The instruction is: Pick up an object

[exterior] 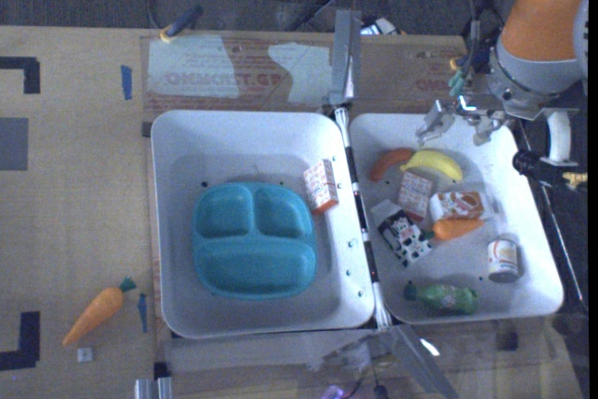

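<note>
Approach step. My claw (460, 120) hangs spread and empty over the right bin's (540, 292) far edge, just beyond the banana (434, 163). Next, I judge: shift toward the banana, descend, then pinch across its narrow width.

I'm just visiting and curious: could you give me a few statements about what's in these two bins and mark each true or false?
1. The blue tray lies in the left bin. True.
2. The banana lies in the left bin. False: it is in the right bin.
3. A carrot lies on the bench outside both bins. True.
4. The green bottle stands on the blue tray. False: it lies in the right bin.
</note>
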Robot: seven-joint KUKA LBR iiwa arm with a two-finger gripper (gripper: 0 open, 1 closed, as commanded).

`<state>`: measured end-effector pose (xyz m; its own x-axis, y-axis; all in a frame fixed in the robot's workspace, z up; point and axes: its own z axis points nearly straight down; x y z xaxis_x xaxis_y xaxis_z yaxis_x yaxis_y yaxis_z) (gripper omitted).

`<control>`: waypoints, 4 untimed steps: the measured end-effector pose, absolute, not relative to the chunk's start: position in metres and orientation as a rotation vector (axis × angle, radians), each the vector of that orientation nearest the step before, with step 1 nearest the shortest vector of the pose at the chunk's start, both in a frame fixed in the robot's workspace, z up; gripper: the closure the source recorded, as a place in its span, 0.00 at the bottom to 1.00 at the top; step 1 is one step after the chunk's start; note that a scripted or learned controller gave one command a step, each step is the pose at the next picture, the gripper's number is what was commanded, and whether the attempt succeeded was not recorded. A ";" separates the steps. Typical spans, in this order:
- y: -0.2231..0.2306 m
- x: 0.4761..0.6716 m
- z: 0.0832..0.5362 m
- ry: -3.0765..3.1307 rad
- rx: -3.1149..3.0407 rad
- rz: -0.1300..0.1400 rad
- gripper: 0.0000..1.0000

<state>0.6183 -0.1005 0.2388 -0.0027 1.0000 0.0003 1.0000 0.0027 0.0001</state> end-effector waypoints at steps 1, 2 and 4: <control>-0.109 0.668 0.231 -2.311 -2.134 -0.002 0.00; -0.107 0.647 0.112 -2.344 -2.093 -0.002 0.00; -0.134 0.608 0.097 -2.331 -2.113 -0.009 1.00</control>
<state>0.6079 -0.1341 0.0972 -0.0978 0.9952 0.0006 0.9952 0.0978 0.0076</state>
